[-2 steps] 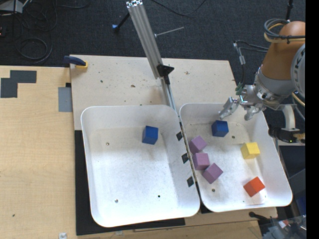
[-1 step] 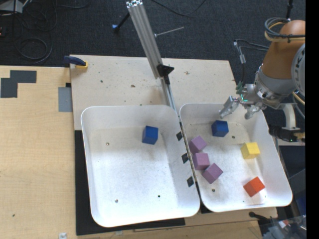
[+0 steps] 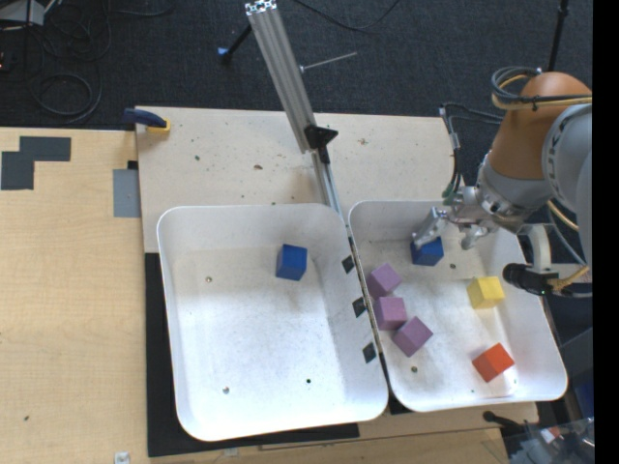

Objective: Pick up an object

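Gripper [image 3: 453,228] hovering upper right of frame, fingers spread; blue cube [image 3: 427,250] sitting just below-left, not held.

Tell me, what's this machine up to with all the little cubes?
A grey robot arm reaches into the right bin, its hand right over a blue cube near the back. Three purple cubes, a yellow cube and an orange cube lie loose there. Another blue cube sits in the left bin.
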Controlling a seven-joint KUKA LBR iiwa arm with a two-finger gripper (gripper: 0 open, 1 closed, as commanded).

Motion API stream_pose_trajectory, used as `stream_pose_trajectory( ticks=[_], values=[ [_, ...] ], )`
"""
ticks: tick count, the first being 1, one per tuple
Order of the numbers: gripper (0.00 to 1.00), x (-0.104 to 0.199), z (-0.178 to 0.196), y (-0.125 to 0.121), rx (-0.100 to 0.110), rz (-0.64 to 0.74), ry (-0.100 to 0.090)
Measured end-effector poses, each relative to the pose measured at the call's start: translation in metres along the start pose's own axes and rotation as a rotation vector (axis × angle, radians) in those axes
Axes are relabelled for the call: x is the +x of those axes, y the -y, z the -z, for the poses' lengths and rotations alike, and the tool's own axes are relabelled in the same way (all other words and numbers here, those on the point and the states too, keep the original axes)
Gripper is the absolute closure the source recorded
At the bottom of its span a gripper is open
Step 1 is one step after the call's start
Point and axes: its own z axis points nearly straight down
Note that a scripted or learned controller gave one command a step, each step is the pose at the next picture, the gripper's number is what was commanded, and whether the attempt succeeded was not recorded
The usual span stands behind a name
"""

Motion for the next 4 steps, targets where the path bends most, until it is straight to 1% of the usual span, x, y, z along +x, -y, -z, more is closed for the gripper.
stream_pose_trajectory(
  ticks=[1,2,3,4],
  values=[
    [0.00,0.001,-0.050,0.000,-0.005,0.000,0.001],
    [1.00,0.001,-0.038,0.000,-0.006,0.001,0.002],
    [1.00,0.006,0.020,-0.007,-0.012,0.001,0.001],
    [1.00,0.000,0.064,-0.009,-0.012,0.001,0.002]
  ],
)
